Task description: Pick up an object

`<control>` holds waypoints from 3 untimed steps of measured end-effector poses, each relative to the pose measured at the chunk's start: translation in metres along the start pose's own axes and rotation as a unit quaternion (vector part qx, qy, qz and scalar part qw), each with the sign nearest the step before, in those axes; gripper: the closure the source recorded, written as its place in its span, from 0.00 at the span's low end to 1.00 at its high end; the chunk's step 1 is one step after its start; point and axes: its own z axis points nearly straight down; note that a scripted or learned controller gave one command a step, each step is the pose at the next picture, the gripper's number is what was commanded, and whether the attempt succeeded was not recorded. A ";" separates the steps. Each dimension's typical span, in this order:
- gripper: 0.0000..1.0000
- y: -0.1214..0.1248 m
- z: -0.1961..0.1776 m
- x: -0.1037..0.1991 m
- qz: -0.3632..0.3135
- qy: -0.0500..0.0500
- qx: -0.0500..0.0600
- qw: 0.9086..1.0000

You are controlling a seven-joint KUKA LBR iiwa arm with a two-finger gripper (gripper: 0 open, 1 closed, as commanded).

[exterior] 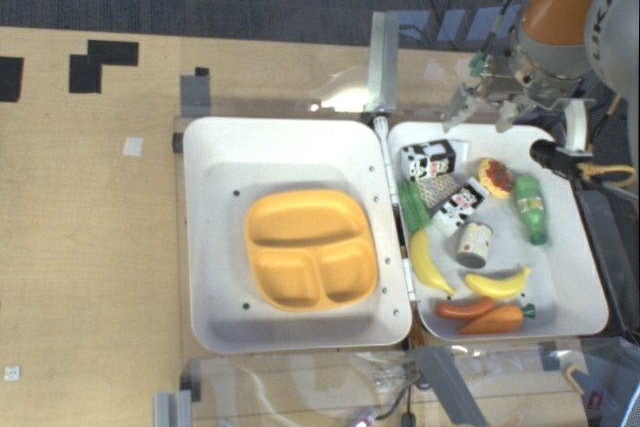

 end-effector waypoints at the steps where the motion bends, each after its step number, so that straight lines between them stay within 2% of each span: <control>1: 0.00 -0.015 0.105 -0.023 0.028 0.000 -0.002 1.000; 2: 0.00 -0.074 0.104 -0.111 0.068 -0.001 -0.001 0.998; 3: 0.00 -0.048 0.137 0.010 0.117 0.001 -0.001 0.993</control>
